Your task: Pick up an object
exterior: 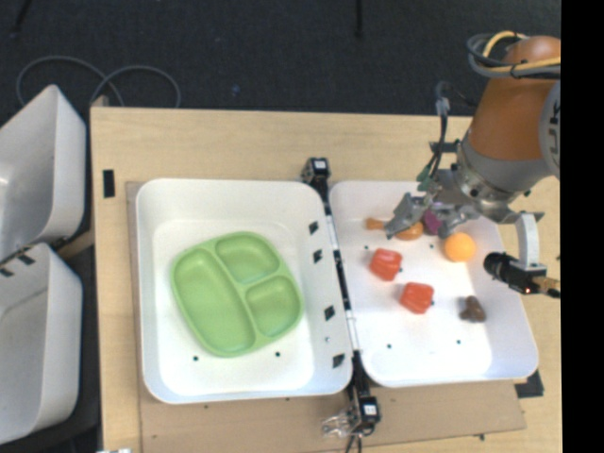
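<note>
A pale wooden bench (217, 140) is carrying 2 shallow white bins, and the gripper (412, 217) is hanging low over the far part of the right bin (444, 357). Whether its jaws are spread or pressed together I cannot tell. The approach step seems to be under way, with nothing lifted yet. Just under the jaws an orange piece (377, 223) and something purplish (431, 222) are lying. Beside the jaws, toward the arm, 1 orange ball (460, 247) is sitting; nearer the camera 2 red pieces (385, 263) and 1 brown lump (472, 310) are resting. The left bin (156, 366) is holding 1 green divided plate (236, 293). Next, the jaws probably need centring over 1 item before closing.
</note>
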You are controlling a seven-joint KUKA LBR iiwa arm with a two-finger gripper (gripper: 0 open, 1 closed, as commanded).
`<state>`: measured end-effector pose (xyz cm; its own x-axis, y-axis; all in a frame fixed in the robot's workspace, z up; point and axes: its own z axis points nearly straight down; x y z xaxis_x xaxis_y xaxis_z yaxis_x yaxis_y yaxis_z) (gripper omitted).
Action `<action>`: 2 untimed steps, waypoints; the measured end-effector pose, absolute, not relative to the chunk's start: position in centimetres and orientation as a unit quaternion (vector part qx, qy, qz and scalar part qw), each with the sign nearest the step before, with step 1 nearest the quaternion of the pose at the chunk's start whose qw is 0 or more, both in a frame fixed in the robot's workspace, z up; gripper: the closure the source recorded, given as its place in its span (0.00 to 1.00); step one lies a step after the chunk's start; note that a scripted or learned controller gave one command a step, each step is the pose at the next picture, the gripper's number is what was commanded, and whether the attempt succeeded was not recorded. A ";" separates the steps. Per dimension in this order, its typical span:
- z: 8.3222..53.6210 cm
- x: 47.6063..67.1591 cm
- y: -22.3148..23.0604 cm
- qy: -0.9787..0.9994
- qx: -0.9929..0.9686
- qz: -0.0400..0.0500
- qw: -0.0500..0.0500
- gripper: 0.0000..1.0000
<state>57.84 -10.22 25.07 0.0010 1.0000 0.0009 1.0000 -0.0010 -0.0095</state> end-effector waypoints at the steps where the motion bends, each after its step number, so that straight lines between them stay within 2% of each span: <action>1: 25.6 58.0 -10.2 -0.707 -0.707 0.000 0.000 0.00; 2: 19.8 57.3 -9.6 -0.707 -0.707 0.002 0.001 0.00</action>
